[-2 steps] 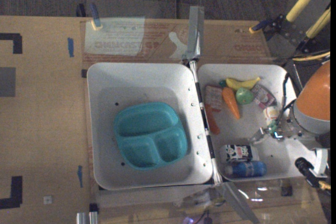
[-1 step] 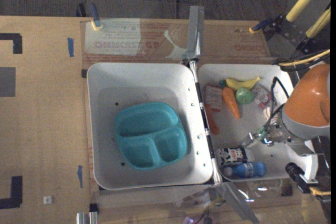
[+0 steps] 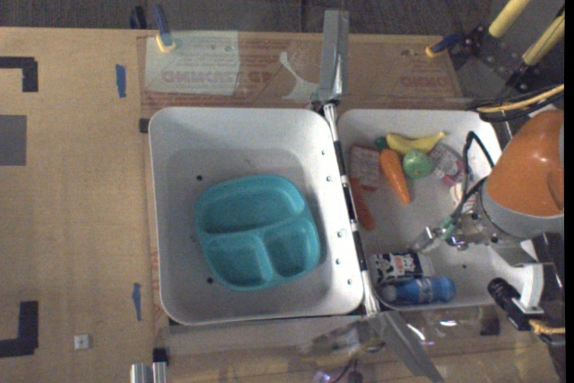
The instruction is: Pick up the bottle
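A blue bottle [image 3: 420,291] with a white cap end lies on its side along the near wall of the right bin [image 3: 484,278]. My gripper [image 3: 441,234] hangs over the right bin's middle, a little beyond the bottle and to its right, apart from it. The grey arm with its orange band [image 3: 535,170] reaches in from the right.
A small black-and-white carton [image 3: 398,265] lies just beyond the bottle. Toy food fills the right bin's far part: a carrot [image 3: 395,176], a banana [image 3: 414,141], a green piece [image 3: 417,163], a pink packet [image 3: 364,166]. The left bin [image 3: 170,193] holds a teal divided plate [image 3: 259,230].
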`<state>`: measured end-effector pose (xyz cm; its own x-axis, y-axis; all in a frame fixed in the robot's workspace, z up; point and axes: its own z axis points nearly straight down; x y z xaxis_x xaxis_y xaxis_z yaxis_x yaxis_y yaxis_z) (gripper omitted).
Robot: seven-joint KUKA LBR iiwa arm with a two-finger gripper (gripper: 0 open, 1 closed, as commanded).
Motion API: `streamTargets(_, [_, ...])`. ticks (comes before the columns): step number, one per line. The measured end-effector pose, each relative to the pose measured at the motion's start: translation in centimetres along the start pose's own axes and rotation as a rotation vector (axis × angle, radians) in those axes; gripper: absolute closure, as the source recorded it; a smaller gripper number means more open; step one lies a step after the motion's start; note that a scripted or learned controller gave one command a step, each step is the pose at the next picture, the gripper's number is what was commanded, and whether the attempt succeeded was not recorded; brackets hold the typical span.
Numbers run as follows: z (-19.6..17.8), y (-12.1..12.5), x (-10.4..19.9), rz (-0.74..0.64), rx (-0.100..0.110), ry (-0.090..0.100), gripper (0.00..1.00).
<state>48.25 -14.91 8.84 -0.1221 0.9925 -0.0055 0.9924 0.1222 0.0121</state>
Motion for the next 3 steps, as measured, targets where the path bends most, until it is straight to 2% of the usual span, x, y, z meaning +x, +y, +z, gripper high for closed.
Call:
streamTargets(1, [-3.8,1.5,2.1,0.117,0.011,0.004,0.00])
streamTargets(2, [0.0,0.4,3.2,0.117,0.003,0.003,0.00])
streamTargets(3, [0.2,7.1,-3.1,0.150,0.006,0.001,0.00])
